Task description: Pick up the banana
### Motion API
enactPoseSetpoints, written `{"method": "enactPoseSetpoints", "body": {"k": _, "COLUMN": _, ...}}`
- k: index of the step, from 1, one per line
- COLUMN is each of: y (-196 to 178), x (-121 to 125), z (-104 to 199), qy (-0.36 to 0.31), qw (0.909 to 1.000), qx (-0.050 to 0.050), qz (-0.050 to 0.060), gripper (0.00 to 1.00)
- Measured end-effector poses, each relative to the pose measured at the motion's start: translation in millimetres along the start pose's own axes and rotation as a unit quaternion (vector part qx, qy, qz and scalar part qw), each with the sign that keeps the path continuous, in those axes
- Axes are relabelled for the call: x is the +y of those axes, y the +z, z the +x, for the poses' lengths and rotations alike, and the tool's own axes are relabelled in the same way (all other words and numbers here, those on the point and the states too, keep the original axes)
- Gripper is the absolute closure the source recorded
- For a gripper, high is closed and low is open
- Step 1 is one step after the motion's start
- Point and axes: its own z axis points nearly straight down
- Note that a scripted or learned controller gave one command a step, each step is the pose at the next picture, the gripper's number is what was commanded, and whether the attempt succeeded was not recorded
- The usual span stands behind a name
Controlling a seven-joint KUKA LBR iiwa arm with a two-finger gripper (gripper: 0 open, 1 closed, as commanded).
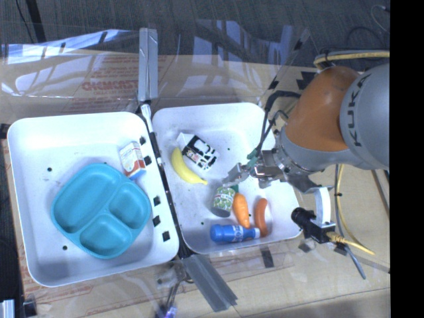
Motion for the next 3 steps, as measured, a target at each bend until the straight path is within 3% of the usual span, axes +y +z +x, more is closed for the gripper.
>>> {"method": "enactPoseSetpoints", "body": {"k": 1, "y": 125, "x": 64, "z": 38, "qy": -0.051, "qw": 0.9987, "qx": -0.001, "qz": 0.000, "gripper": 0.00}}
{"method": "enactPoseSetpoints", "body": {"k": 2, "y": 127, "x": 113, "z": 32, "qy": -0.081, "qw": 0.9967, "qx": 0.000, "qz": -0.001, "gripper": 0.00}}
{"method": "enactPoseSetpoints", "body": {"k": 3, "y": 119, "x": 112, "z": 32, "qy": -0.082, "qw": 0.9966, "qx": 0.000, "qz": 0.002, "gripper": 1.00}}
